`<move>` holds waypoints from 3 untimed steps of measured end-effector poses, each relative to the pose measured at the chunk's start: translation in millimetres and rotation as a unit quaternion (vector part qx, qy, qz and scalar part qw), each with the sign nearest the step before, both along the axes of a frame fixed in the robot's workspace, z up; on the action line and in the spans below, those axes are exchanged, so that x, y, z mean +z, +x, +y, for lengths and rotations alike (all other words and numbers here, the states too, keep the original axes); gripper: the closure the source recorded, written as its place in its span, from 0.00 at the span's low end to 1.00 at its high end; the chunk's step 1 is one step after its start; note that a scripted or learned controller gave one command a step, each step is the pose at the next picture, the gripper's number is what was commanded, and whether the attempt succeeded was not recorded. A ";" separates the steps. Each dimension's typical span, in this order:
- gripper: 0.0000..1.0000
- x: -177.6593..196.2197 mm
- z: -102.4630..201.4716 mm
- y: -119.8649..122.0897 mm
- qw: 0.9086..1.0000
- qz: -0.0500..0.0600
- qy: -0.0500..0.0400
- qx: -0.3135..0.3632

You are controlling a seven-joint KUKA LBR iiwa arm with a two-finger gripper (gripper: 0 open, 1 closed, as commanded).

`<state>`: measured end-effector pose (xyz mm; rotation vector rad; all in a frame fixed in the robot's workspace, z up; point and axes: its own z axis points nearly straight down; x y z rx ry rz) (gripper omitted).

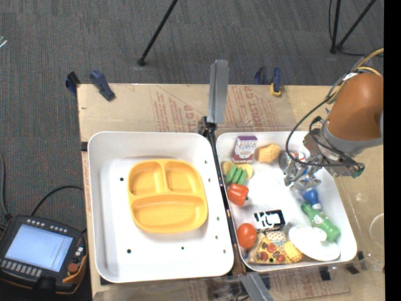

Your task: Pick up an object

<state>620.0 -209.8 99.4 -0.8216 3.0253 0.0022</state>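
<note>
Camera view shows the left bin (103, 162) holding a yellow divided tray (168, 195). The right bin (348, 227) holds toy food: a red pepper (237, 194), tomato (246, 235), pizza slice (270, 249), green bottle (322, 222) and white plate (313, 243). The gripper (304, 174) hangs over its far right; whether it is parted or grasping anything cannot be told.

Your end effector hung over a plywood bench top with red printed lettering (169, 108), set on dark grey carpet (94, 24). Behind it stood thin black tripod legs (161, 24). Blue clamps (100, 84) gripped the bench's far edge to its left. A handheld control pendant with a lit screen (41, 251) lay far left on the carpet.
</note>
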 end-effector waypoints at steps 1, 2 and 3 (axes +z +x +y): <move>1.00 -11.5 21.8 -3.1 0.974 0.003 0.000 -0.227; 0.00 -11.1 22.0 -2.7 0.974 0.003 0.000 -0.226; 1.00 0.3 23.4 -0.8 0.974 0.000 0.001 -0.225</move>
